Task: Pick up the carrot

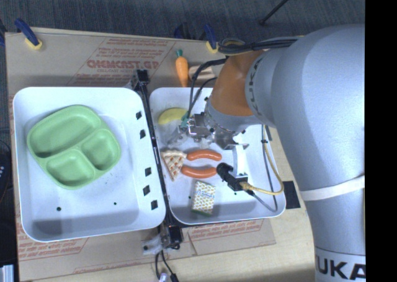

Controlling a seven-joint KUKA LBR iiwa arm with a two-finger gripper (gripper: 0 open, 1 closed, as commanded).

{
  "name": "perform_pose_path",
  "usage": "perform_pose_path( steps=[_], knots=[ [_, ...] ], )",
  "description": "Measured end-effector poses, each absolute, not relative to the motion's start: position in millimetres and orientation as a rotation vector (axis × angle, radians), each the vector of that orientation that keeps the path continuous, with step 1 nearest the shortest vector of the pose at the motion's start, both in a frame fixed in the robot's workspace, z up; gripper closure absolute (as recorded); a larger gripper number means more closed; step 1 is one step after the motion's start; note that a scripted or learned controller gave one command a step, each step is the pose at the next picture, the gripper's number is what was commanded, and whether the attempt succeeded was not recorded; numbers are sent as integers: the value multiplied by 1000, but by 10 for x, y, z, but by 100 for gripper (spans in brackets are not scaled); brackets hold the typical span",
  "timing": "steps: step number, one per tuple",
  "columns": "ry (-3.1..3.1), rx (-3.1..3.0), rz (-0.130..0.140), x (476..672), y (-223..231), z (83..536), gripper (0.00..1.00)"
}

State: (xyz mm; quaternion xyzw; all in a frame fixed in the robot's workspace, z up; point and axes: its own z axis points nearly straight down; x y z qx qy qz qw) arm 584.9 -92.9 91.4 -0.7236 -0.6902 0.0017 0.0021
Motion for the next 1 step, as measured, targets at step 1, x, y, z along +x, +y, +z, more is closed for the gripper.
perform_pose_path(
  steps=[1],
  knots=[
    [-2169, -2266, 8, 5852, -929, 1015, 100]
  ],
)
